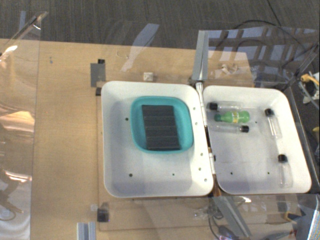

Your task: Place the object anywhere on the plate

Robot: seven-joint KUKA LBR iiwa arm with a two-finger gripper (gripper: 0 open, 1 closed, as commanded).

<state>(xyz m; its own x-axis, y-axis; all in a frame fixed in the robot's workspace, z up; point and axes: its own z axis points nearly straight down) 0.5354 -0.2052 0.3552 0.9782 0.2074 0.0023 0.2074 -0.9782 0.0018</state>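
A teal plate (186,129) with a dark ridged insert lies in the upper middle of the left bin (117,174). In the right bin (250,176) lie several small bottles: a green one (232,117) near the top left, a clear one with a black cap (226,105) just above it, another clear one (231,128) below it, a clear one (272,122) at the upper right, and a clear one (283,170) at the lower right.
The two white bins sit side by side on a wooden bench. A metal post (201,54) rises behind the gap between them. Cables and frame parts (300,69) crowd the upper right. A small black block (98,73) stands behind the left bin.
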